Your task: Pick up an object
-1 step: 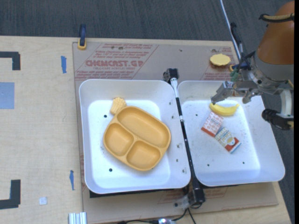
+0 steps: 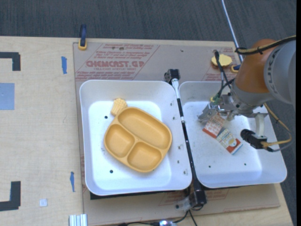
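Observation:
A flat red, white and yellow packet [image 2: 225,134] lies at a slant in the right bin [image 2: 235,173], near its middle. My gripper [image 2: 217,113] hangs low over the upper left end of that packet, at the end of the grey arm with the orange band [image 2: 251,69] that comes in from the right. Whether it touches the packet cannot be made out. In the left bin [image 2: 94,173] rests a yellow three-compartment plate [image 2: 137,139], with a small yellow waffle-textured piece [image 2: 118,106] at its upper left edge.
A black ridge [image 2: 183,131] divides the two bins. A black plug with a cable [image 2: 254,140] hangs from the arm over the right bin's right side. A yellow clamp [image 2: 221,60] sits behind the right bin and a blue clamp [image 2: 83,36] at the board's far left corner.

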Tool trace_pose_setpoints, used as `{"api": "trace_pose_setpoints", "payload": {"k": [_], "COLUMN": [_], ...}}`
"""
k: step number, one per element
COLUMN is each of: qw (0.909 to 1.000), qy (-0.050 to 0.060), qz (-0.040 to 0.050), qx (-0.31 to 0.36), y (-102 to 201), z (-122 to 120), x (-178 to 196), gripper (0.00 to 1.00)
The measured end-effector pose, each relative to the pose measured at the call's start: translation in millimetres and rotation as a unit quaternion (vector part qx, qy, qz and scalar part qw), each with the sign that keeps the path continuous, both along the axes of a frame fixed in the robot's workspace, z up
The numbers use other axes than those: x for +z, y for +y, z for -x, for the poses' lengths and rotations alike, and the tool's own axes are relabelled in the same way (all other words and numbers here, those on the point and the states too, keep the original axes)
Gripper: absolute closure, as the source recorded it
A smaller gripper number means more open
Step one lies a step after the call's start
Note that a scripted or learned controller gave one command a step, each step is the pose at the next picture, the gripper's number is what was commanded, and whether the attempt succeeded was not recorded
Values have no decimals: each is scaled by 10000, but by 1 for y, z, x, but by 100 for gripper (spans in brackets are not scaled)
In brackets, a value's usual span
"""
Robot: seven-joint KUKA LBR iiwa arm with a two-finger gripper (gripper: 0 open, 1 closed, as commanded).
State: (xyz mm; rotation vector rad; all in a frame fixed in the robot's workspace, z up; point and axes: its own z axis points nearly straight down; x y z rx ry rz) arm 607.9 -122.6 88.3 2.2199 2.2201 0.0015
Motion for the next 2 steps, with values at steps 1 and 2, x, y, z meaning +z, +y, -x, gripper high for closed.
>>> {"api": "trace_pose_setpoints", "payload": {"k": [1,2], "qw": [10000,10000], "qy": [-11,15], "qz": [1,-11], "qx": [0,7], "y": [0,47], "z": [-1,56], "x": [10,97], "gripper": [100,100]}}
